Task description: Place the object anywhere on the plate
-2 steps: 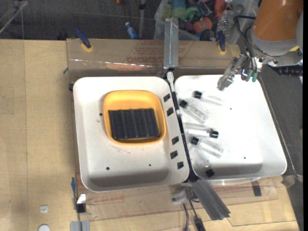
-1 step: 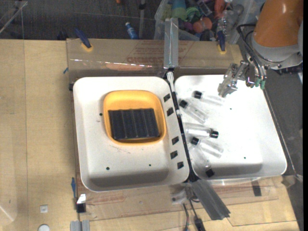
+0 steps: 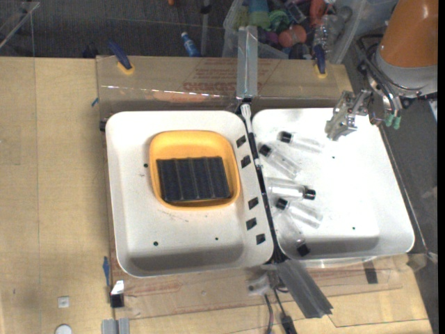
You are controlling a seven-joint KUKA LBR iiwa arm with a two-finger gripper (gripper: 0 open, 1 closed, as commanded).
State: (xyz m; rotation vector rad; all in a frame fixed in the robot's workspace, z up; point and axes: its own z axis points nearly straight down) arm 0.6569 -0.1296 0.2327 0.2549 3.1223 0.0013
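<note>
From the camera above, the wooden surface (image 3: 49, 186) carries two shallow white bins side by side. The left bin (image 3: 128, 235) holds a yellow-orange plate (image 3: 191, 142) with rounded corners, and a dark ribbed block (image 3: 192, 179) lies flat on the plate's middle.

The right bin (image 3: 361, 207) holds several clear tubes with black caps, scattered over its left half. One tube (image 3: 295, 140) lies near the bin's upper middle, another tube (image 3: 274, 157) sits just below and left of it, a third tube (image 3: 292, 192) lies near the centre, and a fourth tube (image 3: 295, 211) rests just beneath that one. None of them touches the plate; all lie in the right bin, across the divider from it.

The claw (image 3: 342, 120) hangs over the upper right part of the right bin, well apart from the tubes, with nothing between its fingers. Whether those fingers are apart or together cannot be told. The arm's orange band (image 3: 417, 19) shows at the top right corner.
</note>
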